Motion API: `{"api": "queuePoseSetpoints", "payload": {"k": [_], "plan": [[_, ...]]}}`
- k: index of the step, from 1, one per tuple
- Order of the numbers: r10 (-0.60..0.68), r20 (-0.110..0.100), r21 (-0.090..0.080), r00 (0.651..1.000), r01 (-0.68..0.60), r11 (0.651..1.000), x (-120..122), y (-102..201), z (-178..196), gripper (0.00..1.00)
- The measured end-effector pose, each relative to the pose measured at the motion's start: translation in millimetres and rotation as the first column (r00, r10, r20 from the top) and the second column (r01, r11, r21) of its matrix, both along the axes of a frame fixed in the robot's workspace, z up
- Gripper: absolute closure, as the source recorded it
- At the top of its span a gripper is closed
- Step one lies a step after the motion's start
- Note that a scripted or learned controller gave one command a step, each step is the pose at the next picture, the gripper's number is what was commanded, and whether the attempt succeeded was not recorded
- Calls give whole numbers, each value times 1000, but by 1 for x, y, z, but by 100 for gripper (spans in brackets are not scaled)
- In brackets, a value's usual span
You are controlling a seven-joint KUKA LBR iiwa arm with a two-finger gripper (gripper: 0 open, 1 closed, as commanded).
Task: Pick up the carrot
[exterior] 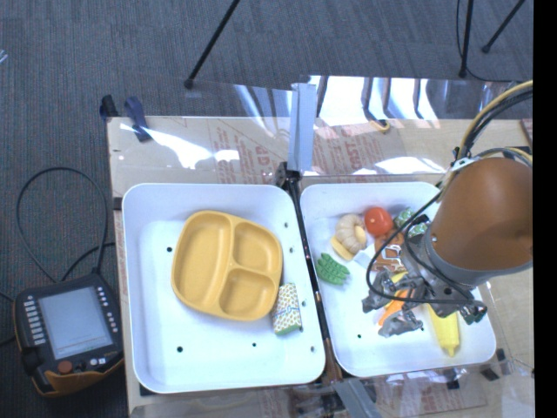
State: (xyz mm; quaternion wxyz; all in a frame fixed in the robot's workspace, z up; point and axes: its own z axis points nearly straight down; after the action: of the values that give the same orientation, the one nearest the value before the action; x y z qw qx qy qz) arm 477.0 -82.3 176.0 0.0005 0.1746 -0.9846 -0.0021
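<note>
1. Looming closest to the lens, the arm's orange band (483, 216) bulked over the right bin (348, 355), hiding much of that bin's right half.
2. Below the band, the gripper (402, 313) hung low inside the right bin, its dark metal parts spread among loose cables.
3. Whether the gripper was parted or closed could not be told, since the wrist hardware sat across it.
4. The carrot (393, 307) showed as a thin orange sliver right at the gripper, seemingly lying in the bin's lower middle, though most of it was covered.
5. A yellow banana-like item (446, 333) lay just beside the gripper on its right, near the bin's lower right corner.
6. Towards the back of that bin sat a red tomato (378, 220), touching or nearly touching a pale bread-like piece (352, 232) on its left.
7. A green leafy toy (332, 269) rested near the bin's left wall, below the pale piece.
8. In the left bin (157, 355), a yellow divided plate (228, 265) lay at a tilt near the middle.
9. A small patterned sponge (287, 308) lay against the plate's lower right edge.
10. Both bins stood side by side on the worktop (174, 151), and a teach pendant (68, 327) lay on the floor to the left.
</note>
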Motion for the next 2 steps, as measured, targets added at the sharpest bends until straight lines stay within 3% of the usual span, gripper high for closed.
{"api": "queuePoseSetpoints", "payload": {"k": [1, 2], "plan": [[3, 0, 2, 1000, -3, 1000, 1, 2, 9, 100], [273, 2, -1, 962, -273, 962, 14, 39, 52, 100]]}}
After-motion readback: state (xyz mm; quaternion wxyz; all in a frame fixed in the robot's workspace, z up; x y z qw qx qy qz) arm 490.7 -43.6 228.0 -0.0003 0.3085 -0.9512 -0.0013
